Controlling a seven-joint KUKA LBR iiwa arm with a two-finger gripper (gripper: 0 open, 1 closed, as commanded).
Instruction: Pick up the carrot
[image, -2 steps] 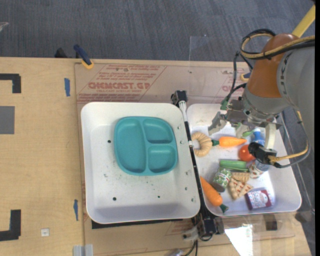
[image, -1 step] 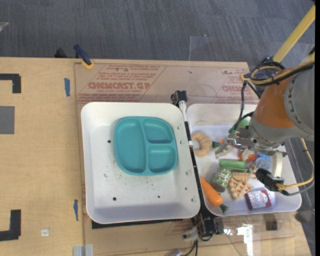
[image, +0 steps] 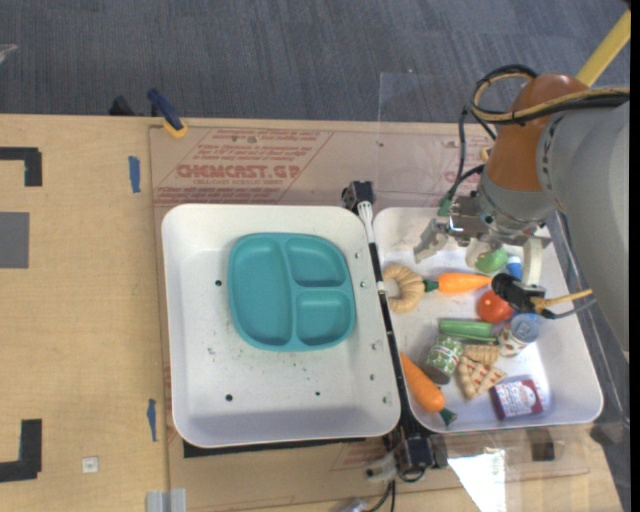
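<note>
Two carrots lie in the right bin (image: 590, 385). One carrot (image: 463, 283) lies across the bin's back half, its green end pointing left towards a tan pretzel (image: 405, 288). The other carrot (image: 422, 384) rests against the bin's left wall near the front, green end towards the front. My gripper (image: 478, 248) hangs over the back of the right bin, just above and behind the first carrot. It stands open, its left finger (image: 432, 243) splayed outward, and holds nothing. A green item (image: 492, 262) lies under it.
The right bin also holds a red tomato (image: 492, 306), a cucumber (image: 465, 328), a green can (image: 445, 355), a waffle piece (image: 478, 372), a purple packet (image: 517, 397) and a blue round item (image: 524, 326). A teal divided plate (image: 292, 290) sits in the left bin (image: 190, 400).
</note>
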